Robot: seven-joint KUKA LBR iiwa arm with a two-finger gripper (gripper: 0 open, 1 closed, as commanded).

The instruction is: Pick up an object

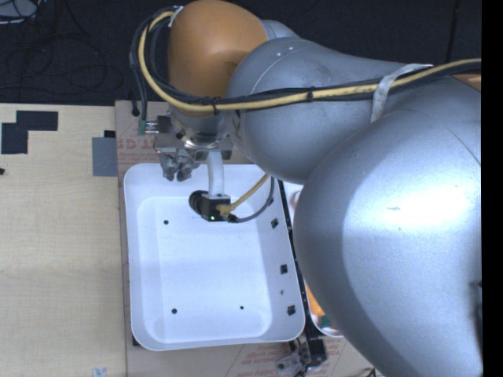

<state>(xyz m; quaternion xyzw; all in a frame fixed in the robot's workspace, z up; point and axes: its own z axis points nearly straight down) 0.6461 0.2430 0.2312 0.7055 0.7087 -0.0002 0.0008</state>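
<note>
The arm (369, 155) reached in from the right, covering most of the right bin (297, 203). The gripper (179, 167) hung over the far rim of the left bin (149, 289). Whether its jaws stood apart or together could not be told. Nothing was seen in its grasp. No object to pick could be made out; the arm hid the right bin's contents.
</note>
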